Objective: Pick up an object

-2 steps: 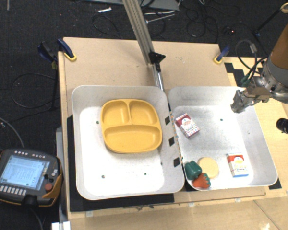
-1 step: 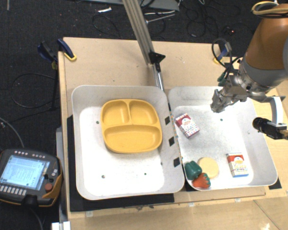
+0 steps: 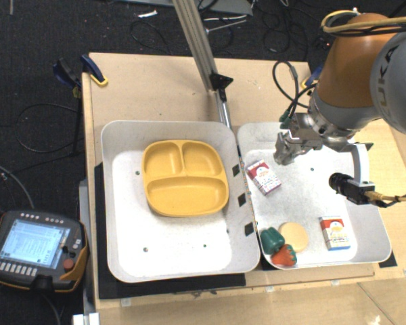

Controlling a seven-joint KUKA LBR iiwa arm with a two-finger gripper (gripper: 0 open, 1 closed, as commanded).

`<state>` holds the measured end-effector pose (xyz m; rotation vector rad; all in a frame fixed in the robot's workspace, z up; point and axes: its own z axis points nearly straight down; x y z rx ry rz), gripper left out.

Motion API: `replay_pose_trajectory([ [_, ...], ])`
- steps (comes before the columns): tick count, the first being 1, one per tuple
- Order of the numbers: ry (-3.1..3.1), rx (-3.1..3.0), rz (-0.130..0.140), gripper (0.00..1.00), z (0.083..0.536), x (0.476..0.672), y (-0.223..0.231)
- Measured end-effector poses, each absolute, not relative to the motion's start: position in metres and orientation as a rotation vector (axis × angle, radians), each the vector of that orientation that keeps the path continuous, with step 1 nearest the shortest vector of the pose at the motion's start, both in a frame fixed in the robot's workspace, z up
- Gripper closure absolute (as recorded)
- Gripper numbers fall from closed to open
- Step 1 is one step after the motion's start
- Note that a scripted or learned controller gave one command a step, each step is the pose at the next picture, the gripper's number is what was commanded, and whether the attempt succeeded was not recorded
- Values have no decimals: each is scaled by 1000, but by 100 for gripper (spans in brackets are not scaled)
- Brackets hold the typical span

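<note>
Gripper (image 3: 286, 149) hangs over the upper left part of the right bin (image 3: 372, 212), arm coming in from the right with the orange band above the wrist. Finger state: cannot tell, the tips merge into one grey block from this angle, and nothing is visibly pinched between them. Nearest candidate is the small red-and-white box (image 3: 264, 177), lying flat and tilted, just below and slightly left of the gripper tip, close but with a gap of bare bin floor between; not touching as far as I can see. Second red-and-white box (image 3: 334, 233) sits well below and to the right of the tip, near the bin's lower right corner. Tan round disc (image 3: 294, 234) is straight below the tip, well apart, near the lower rim. Green piece (image 3: 271, 237) touches the disc's left side, red-orange piece (image 3: 283, 254) is just under both, all three bunched at the lower left corner of that bin. Black fitting (image 3: 346, 185) on the arm's cable side hangs right of the tip, over the bin's right half. Left bin (image 3: 122, 181) is across the divider, left of the gripper, and carries a yellow three-compartment tray (image 3: 185, 178), upright, well apart from the tip.
</note>
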<state>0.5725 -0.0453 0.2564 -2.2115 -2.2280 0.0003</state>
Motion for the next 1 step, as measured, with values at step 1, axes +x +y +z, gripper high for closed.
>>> replay_pose_trajectory([
  [1, -2229, -2212, 0, 100, 260, 566, 7],
])
